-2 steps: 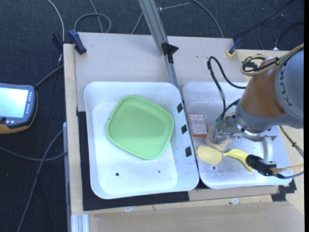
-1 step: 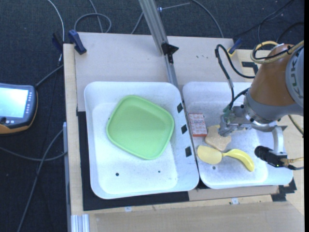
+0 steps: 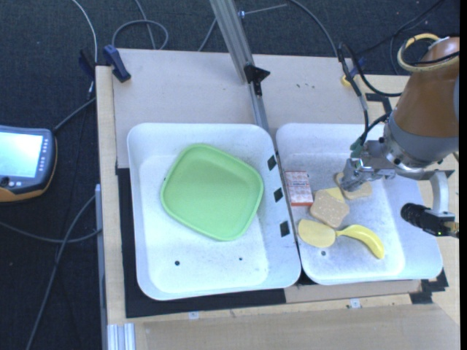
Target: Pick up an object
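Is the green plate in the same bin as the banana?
No, the green plate lies in the left bin, while the banana lies in the right bin.

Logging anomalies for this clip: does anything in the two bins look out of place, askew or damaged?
Nothing looks spilled or damaged. The green plate lies turned at an angle in the left bin. In the right bin, the banana, yellow slice, tan sponge-like piece and small box lie clustered beside the gripper.
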Controlling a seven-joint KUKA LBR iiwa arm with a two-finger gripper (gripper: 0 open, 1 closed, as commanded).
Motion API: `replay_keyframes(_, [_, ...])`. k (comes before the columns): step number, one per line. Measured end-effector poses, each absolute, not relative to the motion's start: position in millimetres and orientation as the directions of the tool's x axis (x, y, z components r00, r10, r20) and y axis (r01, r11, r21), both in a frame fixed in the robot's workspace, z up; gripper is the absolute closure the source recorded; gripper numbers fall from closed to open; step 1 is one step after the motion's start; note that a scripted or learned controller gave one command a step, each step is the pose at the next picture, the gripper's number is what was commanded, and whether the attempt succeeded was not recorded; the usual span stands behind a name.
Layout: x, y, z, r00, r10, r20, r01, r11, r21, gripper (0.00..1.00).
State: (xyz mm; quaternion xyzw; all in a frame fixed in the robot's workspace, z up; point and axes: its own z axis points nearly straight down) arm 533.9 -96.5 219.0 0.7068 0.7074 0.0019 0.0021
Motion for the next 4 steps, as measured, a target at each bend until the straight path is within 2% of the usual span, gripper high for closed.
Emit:
replay_keyframes(1, [534.8, -96, 271, 0.0, 1.0, 0.0, 1.0, 0.0, 0.005, 1.0])
replay_keyframes(2, [530.4, -48, 259, -0.004, 1.0, 0.001, 1.0, 0.004, 0.0, 1.0])
replay_keyframes(4, [534.8, 40, 241, -0.003, 1.0, 0.001, 1.0, 0.003, 0.0, 1.0])
